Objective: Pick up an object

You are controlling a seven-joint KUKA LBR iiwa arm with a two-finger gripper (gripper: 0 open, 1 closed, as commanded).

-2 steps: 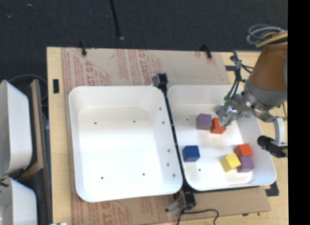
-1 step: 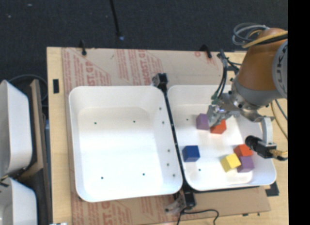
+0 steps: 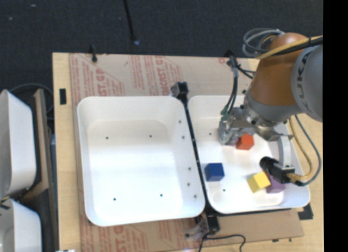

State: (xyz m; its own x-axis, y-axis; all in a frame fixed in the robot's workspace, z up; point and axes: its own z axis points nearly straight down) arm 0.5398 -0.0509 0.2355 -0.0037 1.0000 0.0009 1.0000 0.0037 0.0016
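Arm over right bin; jaws' state unclear, beside orange block, square, no long axis.

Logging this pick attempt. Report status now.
Gripper low in right white bin, beside small orange block; grip unconfirmed. Blue cube, yellow block, purple block lying loose. Nothing blocking the orange block.

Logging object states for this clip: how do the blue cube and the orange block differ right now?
The blue cube sits alone on bare bin floor near the divider; the orange block lies directly beside the end effector. The blue cube is fully visible; the orange block is partly overlapped by the arm. They differ in colour, blue against orange. Both are small blocks of similar size in the right bin.
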